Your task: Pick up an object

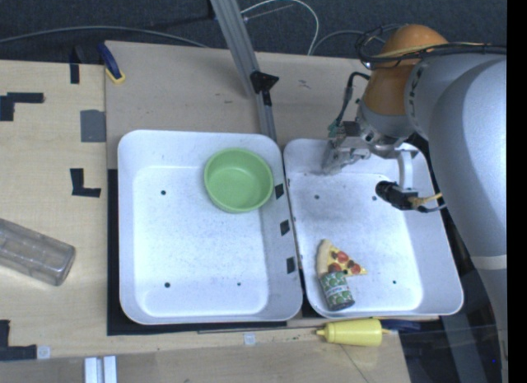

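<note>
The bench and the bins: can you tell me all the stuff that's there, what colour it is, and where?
Bins: two, white, side by side on the bench.
Bowl: one, green, left bin, far right corner.
Pizza slice: one, yellow with red spots, right bin, near side.
Can: one, green, right bin, just below the pizza slice.
Bottle: one, yellow, lying on the bench below the right bin.
Clear tube: one, see-through, lying on the bench at far left.
Clip: one, blue and yellow, bench's far edge.
Arm: one, grey with orange band, from the right.
Gripper: one, over the right bin's far edge.
</note>
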Tool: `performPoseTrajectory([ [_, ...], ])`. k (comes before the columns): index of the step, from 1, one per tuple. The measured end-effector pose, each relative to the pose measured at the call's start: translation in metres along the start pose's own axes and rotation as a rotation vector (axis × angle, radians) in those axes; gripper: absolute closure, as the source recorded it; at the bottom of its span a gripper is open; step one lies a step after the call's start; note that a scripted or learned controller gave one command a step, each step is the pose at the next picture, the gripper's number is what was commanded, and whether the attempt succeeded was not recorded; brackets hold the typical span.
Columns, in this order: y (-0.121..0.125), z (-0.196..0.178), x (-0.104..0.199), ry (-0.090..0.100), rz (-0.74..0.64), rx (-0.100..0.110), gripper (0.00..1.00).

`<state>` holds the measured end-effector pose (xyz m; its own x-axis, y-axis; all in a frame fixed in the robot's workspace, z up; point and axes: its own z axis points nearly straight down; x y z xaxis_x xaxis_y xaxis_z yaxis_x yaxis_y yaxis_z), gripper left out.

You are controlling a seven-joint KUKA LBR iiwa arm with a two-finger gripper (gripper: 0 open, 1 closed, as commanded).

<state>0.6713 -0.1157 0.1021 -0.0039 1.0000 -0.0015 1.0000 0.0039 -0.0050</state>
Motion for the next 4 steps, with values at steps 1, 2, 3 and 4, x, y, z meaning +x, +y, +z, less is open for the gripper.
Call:
performPoseTrajectory([
  [1, 0.001, -0.043, -0.002, 0.001, 0.003, -0.008, 1.0],
  [2, 0.003, -0.086, -0.003, 0.001, 0.002, -0.009, 1.0],
  [3, 0.003, -0.129, -0.001, 0.001, 0.002, -0.009, 1.0],
  [4, -0.017, -0.121, 0.042, 0.002, -0.001, -0.002, 1.0],
])
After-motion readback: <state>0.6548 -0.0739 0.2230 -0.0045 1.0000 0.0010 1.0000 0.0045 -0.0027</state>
